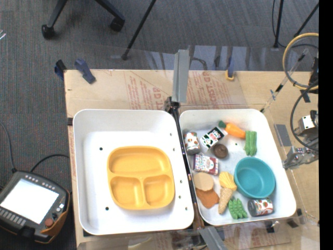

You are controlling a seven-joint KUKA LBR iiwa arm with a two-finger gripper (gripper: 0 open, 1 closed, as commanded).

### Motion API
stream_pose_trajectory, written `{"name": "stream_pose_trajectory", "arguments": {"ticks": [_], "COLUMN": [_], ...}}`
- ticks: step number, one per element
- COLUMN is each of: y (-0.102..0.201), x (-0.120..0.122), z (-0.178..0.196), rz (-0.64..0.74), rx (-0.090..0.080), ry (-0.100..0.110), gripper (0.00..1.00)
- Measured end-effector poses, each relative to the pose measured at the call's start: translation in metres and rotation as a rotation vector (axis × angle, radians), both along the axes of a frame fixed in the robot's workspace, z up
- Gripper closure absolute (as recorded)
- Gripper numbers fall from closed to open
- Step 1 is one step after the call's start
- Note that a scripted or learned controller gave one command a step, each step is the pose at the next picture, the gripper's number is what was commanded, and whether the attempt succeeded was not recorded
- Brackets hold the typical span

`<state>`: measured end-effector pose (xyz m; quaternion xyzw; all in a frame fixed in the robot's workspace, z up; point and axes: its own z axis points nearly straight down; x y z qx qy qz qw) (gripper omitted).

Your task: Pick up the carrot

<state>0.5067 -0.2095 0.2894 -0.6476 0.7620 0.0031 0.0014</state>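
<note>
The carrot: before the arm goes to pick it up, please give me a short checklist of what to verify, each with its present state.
1. Carrot visible in the right bin, near the back wall: ok.
2. Carrot top uncovered: ok.
3. Room beside it: not ok; the milk carton lies close on one side, the green beans on the other.
4. Teal bowl apart from the carrot: ok.
5. Tool open and ready: cannot tell.
6. Yellow divided plate in the left bin, away from the work: ok.
</note>
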Motion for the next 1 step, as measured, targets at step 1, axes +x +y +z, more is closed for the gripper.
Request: {"name": "stream_pose_trajectory", "arguments": {"ticks": [1], "y": [-0.0009], "x": [-0.0032], "z": [0.026], "rz": [0.422], "rx": [0.0], "ry": [-0.004], "gripper": [1.0]}}
